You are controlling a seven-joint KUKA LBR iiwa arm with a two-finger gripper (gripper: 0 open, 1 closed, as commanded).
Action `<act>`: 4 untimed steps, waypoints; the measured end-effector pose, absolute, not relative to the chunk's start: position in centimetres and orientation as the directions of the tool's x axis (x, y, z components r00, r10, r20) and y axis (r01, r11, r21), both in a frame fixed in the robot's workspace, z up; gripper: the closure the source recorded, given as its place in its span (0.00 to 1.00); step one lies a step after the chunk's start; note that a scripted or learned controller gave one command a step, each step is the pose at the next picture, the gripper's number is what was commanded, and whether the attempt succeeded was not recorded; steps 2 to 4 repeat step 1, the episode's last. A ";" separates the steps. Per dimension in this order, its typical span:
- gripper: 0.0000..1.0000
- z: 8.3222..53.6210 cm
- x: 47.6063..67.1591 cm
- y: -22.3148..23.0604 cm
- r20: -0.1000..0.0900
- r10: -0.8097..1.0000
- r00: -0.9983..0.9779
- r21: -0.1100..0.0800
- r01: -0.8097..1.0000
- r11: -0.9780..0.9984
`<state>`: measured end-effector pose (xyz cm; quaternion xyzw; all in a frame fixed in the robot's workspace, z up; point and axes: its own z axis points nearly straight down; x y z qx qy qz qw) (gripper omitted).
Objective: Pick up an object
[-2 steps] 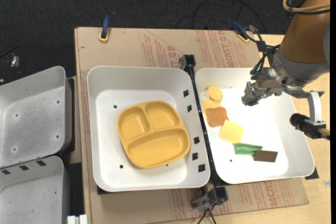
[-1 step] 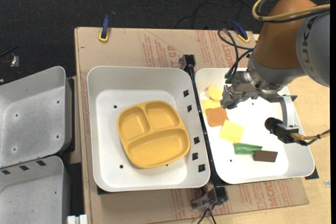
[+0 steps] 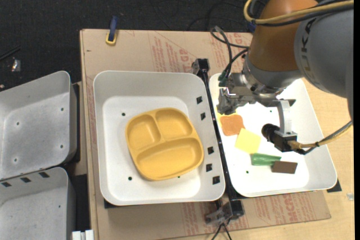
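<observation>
The grey two-finger gripper (image 3: pixel 232 103) hovers low over the right white bin (image 3: pixel 315 177), just above the flat orange square piece (image 3: pixel 231 125) — the reach-in step, seemingly. Its grip state I cannot tell. Next: descend squarely onto that piece.

orange piece (image 3: pixel 231 124), yellow square (image 3: pixel 247 141), green (image 3: pixel 262 159) and brown (image 3: pixel 284 167) bars (right bin).

Bright, even overhead light; soft shadows, slightly grainy, dark floor
</observation>
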<state>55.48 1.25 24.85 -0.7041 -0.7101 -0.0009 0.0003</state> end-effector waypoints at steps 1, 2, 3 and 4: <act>1.00 25.3 55.6 6.3 0.002 1.000 -0.009 0.000 1.000 0.009; 1.00 25.3 55.6 6.3 0.002 1.000 -0.009 0.000 1.000 0.009; 1.00 25.3 55.6 6.3 0.002 1.000 -0.009 0.000 1.000 0.009; 1.00 25.3 55.6 6.3 0.002 1.000 -0.009 0.000 1.000 0.009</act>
